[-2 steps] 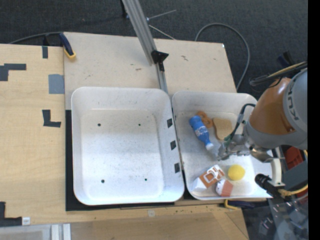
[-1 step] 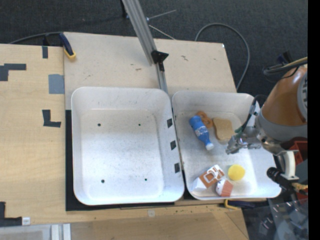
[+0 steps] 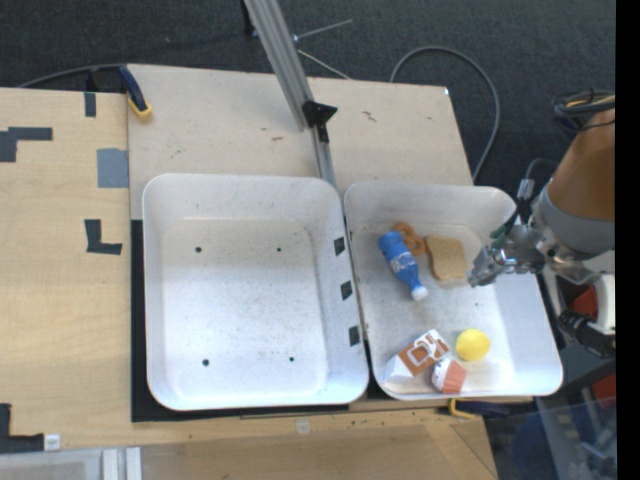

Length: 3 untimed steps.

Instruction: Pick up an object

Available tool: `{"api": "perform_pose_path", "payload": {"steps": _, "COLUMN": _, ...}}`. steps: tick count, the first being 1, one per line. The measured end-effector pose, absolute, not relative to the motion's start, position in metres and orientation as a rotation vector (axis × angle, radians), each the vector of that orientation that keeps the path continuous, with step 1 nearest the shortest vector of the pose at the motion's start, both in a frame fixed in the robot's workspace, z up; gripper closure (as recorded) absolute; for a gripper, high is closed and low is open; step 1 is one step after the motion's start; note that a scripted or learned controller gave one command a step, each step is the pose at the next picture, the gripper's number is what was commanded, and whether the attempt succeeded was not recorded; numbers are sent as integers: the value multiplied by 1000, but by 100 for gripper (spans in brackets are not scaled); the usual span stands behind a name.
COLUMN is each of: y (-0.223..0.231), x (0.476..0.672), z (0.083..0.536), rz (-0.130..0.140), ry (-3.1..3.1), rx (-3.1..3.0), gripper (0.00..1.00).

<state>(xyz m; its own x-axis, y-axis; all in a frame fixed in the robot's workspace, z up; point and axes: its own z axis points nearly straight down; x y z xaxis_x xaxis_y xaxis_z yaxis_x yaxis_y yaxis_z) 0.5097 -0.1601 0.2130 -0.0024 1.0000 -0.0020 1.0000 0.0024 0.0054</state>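
I have the gripper (image 3: 487, 268) low over the right bin (image 3: 520, 313), on its right side, just beside the slice of bread (image 3: 447, 258). From this high slanted view I cannot tell whether it is set apart or drawn together, and nothing visibly sits in its grasp, so I count no object as picked.

The things to choose from all lie in the right bin. The blue bottle (image 3: 400, 262) lies on its side, left of the bread, its white cap pointing toward the near edge. An orange piece (image 3: 404, 233) pokes out just behind it on the far side. Near the front wall sit a yellow ball (image 3: 472, 345) and, to its left, a red and white carton (image 3: 424, 354) with a small orange and white item (image 3: 449, 375) touching it. The left bin (image 3: 240, 288) holds nothing I would go for.

My judgement: the bread is the closest target, and it is flat, so I would come straight down over its middle and close across its narrower width. It lies near the bottle, so a sloppy approach could nudge both. After closing I would lift slowly and check that something actually comes up.
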Motion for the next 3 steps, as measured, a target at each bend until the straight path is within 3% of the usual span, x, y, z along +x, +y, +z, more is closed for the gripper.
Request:
{"api": "perform_pose_path", "payload": {"steps": 1, "y": -160, "x": 511, "z": 246, "rz": 2, "ry": 2221, "rx": 2218, "gripper": 100}}
{"api": "perform_pose_path", "payload": {"steps": 3, "y": -51, "x": 532, "z": 225, "rz": -2, "ry": 2231, "rx": 2216, "gripper": 100}}
